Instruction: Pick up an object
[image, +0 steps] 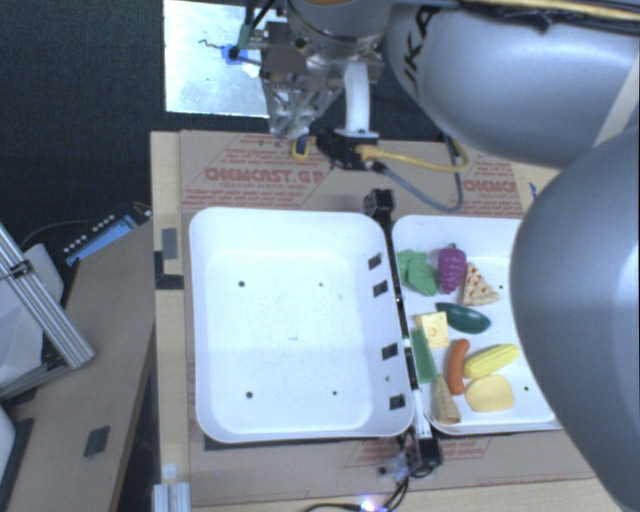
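Far left: metal rail leaning off the frame edge, clear of the work area.

Left of centre: left bin, white, shallow, nothing in it but small dark specks on the floor. Probably the drop side, kept bare so a carried item lands without knocking another.

Upper centre, above the left bin's far rim: gripper, tip pointing down over the cardboard beyond the bins, not over either bin. Jaw opening impossible to judge at this angle; nothing visibly held. Parked high and back, likely to leave the bins unblocked for the camera. Yellow and grey cables trailing right from the wrist.

Centre: black clips along the seam between the bins, apparently pinning the two rims together.

Right of centre: right bin, holding every pickable thing, bunched toward its left wall. Top row: green leaf, purple grapes touching it, pizza wedge just beside. Below: cheese cube, dark green pod, green strip lying along the wall, sausage upright in the frame, corn tilted, lemon, tan cone. Tight packing, so easy to nudge a neighbour in a grasp; lemon and corn the most exposed.

Far right: grey arm, huge in the foreground, covering the right bin's right part.

No pick made; travel to the right bin and descent needed first.
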